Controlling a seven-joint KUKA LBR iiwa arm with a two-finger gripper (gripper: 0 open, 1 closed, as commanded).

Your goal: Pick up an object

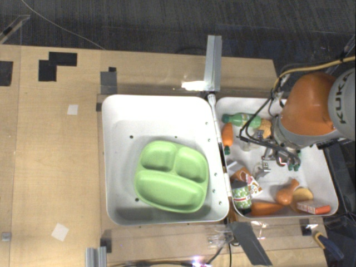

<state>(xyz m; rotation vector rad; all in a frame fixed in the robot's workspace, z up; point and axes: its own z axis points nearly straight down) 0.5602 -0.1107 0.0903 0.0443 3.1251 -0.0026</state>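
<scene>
So I'm hanging over the right bin (332, 177), and my gripper (276, 161) is down near the bin floor, roughly in the middle of the clutter. Honestly can't tell from up here how far my jaws are spread or whether anything is in them, the wrist and cables cover most of it, so I'm not claiming a grab.

Closest candidates, all placed off the gripper: a small printed snack packet (248, 180) just left and below, an orange carrot-shaped toy (227, 136) up and to the left by the bin wall, a green bottle (240, 118) above that, and a brownish pear-shaped toy (288, 192) just below right.

If I'm doing this well: pick 1 thing that sits apart from its neighbours, come straight down, line my jaws across its narrow side. The pear-shaped toy touches a yellowish piece (303, 193), so it could drag that along. The carrot-shaped toy hugs the wall, tight for a finger.

Count as far as I can see: 2 white bins, 1 green divided plate (172, 175) alone in the left bin (114, 160), and about 9 small items in the right bin, including a dark can (241, 198), a long orange piece (267, 207) and a red-and-white box (313, 208). Some may be hidden under my arm.
</scene>
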